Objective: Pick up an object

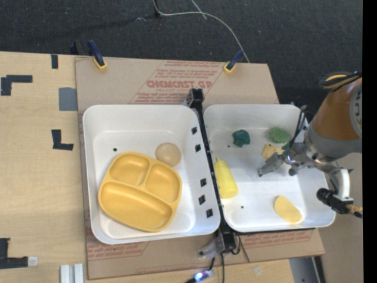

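My gripper hangs low in the right bin, reaching in from the right, and stands open with nothing between its fingers. One grey finger points left across the bin floor. A small yellow piece lies just above that finger, beside a light green object. A dark green object sits further left. A yellow bottle-shaped object lies along the bin's left wall. A pale yellow object rests near the front right corner.
The left bin holds a yellow divided plate and a beige round object touching its far rim. A black divider runs between the bins. Two clamps hold the cardboard at the back.
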You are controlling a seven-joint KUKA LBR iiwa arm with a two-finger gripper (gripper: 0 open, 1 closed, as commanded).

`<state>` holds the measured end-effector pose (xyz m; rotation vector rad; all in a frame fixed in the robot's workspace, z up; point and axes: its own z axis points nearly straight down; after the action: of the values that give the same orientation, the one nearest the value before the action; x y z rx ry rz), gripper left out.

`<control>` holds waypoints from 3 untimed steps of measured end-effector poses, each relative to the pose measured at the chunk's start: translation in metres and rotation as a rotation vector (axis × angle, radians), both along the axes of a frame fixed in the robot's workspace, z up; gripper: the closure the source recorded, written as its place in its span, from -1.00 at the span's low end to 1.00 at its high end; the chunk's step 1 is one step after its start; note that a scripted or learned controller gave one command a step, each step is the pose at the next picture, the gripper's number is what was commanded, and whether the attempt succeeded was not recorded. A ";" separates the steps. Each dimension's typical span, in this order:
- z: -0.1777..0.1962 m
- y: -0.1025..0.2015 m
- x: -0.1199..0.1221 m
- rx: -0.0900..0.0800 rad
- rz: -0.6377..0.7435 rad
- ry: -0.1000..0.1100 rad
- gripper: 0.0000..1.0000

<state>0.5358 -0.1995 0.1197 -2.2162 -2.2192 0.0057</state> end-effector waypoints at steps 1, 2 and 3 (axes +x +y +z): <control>-0.035 0.000 0.000 -0.003 0.000 -0.007 -1.00; -0.024 0.000 0.001 -0.005 -0.001 -0.009 1.00; 0.023 0.000 -0.006 -0.002 -0.001 -0.009 1.00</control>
<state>0.5293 -0.1991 0.1426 -2.2226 -2.2230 -0.0019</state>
